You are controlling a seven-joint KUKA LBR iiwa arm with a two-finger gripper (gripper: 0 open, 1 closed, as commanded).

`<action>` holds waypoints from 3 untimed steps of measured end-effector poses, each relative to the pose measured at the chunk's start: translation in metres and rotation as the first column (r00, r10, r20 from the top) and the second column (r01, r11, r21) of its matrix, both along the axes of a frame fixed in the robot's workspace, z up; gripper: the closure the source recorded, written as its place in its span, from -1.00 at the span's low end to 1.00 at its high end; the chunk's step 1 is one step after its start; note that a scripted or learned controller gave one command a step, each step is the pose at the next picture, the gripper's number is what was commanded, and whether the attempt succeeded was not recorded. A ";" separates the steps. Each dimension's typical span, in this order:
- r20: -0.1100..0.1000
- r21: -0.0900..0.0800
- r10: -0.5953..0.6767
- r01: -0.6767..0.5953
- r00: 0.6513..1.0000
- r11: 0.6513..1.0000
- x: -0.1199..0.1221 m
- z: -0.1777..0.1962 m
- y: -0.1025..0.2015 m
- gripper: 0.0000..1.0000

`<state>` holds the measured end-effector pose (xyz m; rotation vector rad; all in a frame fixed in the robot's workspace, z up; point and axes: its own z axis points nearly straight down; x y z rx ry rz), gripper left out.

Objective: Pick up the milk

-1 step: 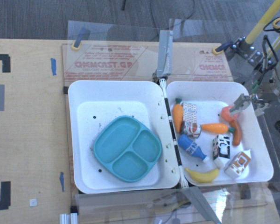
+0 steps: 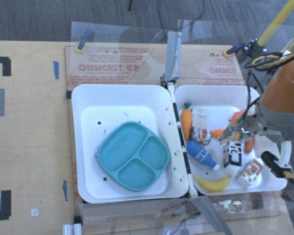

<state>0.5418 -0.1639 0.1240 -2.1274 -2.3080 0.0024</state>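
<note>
The claw hangs low inside the right bin; whether it is open or closed I cannot tell. Just below it and slightly toward the near rim lies the milk, a small black-and-white printed carton on its side, its long axis running roughly from the near rim toward the far rim. It sits directly under the claw, but contact is not clear. To the near right of the claw lies a white box with orange print, tilted. Near-left lie a curved yellow banana and a blue plastic bottle with a white cap. Left of the claw are an orange carrot and a patterned packet. Farther left, the other white bin holds a smooth teal divided plate. Both bins rest on a pale wooden desk marked with blue tape; grey floor lies beyond.
</note>
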 end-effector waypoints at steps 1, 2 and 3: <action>0.007 0.000 -0.024 0.024 1.000 1.000 -0.035 -0.033 -0.019 -1.00; 0.008 -0.002 -0.038 0.038 0.999 0.999 -0.036 -0.026 -0.024 1.00; 0.000 -0.001 -0.015 0.015 1.000 1.000 -0.030 0.057 0.028 1.00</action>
